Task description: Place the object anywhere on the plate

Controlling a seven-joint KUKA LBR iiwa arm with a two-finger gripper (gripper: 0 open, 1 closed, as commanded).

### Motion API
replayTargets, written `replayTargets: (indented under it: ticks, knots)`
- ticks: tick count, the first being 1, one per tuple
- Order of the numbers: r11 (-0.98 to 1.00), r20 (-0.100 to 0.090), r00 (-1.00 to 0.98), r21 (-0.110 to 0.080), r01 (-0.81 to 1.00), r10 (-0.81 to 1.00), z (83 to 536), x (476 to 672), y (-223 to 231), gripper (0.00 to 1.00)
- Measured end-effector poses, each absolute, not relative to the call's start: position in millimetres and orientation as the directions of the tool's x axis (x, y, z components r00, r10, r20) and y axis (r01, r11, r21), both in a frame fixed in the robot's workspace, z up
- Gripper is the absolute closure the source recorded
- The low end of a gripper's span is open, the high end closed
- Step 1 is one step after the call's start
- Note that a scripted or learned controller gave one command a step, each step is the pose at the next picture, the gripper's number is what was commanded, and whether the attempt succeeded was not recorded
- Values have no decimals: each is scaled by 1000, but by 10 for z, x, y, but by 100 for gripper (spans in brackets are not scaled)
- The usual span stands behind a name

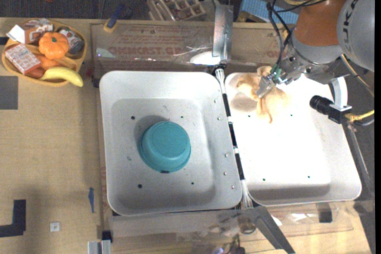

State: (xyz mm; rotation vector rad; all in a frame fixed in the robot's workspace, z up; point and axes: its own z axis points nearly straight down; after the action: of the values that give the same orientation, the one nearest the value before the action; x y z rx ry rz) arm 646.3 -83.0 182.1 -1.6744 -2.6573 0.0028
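A round teal plate [165,146] lies upside-down-looking in the middle of the left white bin [119,98]. A pale peach, floppy object [260,95] lies in the far left corner of the right bin [309,181], washed out by the bright light. My gripper [271,81] hangs right over the object's upper edge, reaching in from the right under the grey and orange wrist [321,9]. The glare and the wrist hide whether it touches the object.
A raised divider [229,128] separates the two bins. A black fitting [324,105] sticks out at the right bin's right side. A bowl of toy fruit [44,53] rests on the bench at the far left. Boxes and cables crowd the area behind the bins.
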Motion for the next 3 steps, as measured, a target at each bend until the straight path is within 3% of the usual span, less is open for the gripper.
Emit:
replayTargets:
  ticks: [1,2,3]
  knots:
    - [431,0,-431,-1,903,903,2222,6476,-847,100]
    - [746,1,-746,0,666,666,2180,6180,-429,100]
    - [945,3,-945,1,327,327,2074,6010,-4,100]
